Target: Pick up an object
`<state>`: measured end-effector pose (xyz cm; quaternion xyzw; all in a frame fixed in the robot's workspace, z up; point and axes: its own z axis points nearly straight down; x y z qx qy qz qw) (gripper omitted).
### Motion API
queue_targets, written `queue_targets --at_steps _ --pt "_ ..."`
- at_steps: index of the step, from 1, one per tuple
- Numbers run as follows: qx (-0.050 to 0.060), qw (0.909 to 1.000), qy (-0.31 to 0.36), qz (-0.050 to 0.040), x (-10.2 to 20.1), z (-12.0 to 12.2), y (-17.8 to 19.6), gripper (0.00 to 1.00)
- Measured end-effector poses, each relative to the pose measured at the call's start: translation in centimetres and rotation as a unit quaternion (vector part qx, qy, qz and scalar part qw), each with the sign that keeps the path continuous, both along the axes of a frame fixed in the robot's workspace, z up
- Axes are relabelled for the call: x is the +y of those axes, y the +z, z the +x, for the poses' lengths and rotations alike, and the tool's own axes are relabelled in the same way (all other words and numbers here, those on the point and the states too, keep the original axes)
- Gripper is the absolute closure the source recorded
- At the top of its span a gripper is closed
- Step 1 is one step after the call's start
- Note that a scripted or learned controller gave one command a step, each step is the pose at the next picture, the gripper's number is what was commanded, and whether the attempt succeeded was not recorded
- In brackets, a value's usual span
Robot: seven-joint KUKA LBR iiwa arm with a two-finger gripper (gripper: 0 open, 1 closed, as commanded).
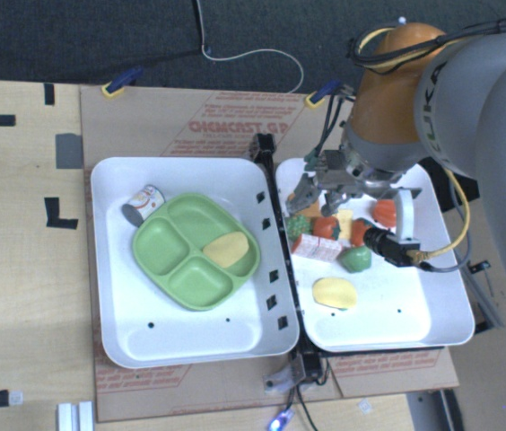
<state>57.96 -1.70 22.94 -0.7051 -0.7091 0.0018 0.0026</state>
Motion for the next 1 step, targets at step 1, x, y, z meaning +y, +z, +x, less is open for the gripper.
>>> queue_targets --at_steps 1 --pt "0.0 1.0 -0.001 -0.0006 0.29 0.09 0.01 1.0"
